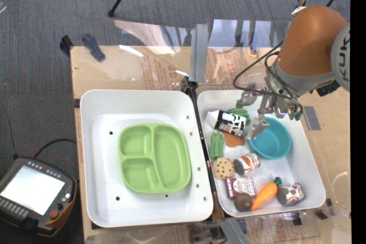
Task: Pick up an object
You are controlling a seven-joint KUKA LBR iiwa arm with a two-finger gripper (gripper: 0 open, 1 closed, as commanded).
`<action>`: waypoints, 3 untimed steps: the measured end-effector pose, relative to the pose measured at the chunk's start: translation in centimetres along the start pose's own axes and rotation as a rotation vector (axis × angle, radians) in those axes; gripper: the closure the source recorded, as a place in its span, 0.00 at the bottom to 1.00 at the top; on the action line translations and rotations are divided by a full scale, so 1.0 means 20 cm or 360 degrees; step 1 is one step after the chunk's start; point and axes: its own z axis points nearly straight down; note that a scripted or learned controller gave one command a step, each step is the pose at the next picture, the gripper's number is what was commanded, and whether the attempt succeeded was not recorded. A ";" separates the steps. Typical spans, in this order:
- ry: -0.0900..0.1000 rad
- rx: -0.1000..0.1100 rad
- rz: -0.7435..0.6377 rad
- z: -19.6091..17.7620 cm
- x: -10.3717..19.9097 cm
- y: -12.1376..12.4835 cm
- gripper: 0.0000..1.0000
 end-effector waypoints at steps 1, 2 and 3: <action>-0.0040 0.0005 0.0098 0.41 0.03 0.00 0.00; -0.0021 -0.0001 0.0139 0.51 0.59 -0.07 0.00; -0.0019 -0.0001 0.0131 0.46 0.59 -0.06 1.00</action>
